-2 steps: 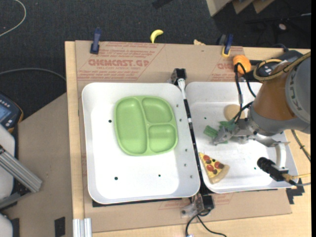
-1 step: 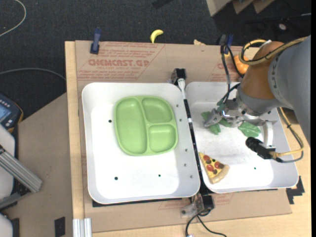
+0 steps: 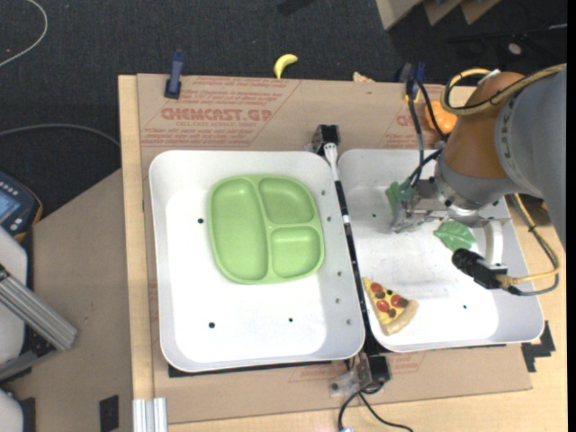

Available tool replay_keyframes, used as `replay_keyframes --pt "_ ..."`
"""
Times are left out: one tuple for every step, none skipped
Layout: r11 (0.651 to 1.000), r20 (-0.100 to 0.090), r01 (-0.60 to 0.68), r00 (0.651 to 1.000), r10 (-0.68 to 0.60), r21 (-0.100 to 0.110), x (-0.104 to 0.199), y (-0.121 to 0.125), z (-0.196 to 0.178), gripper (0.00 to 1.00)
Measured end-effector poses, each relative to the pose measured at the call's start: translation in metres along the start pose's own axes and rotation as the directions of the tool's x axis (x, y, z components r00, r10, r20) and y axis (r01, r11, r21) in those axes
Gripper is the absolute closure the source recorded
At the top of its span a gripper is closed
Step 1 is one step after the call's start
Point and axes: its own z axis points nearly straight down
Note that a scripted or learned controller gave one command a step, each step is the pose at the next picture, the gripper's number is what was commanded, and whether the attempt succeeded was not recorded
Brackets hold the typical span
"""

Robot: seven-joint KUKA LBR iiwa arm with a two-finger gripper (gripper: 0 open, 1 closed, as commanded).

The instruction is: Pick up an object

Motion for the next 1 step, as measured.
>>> replay_keyframes --pt "1.000 0.006 -0.008 1.000 0.008 -0.003 -0.0991 0.0256 -0.0199 1.00"
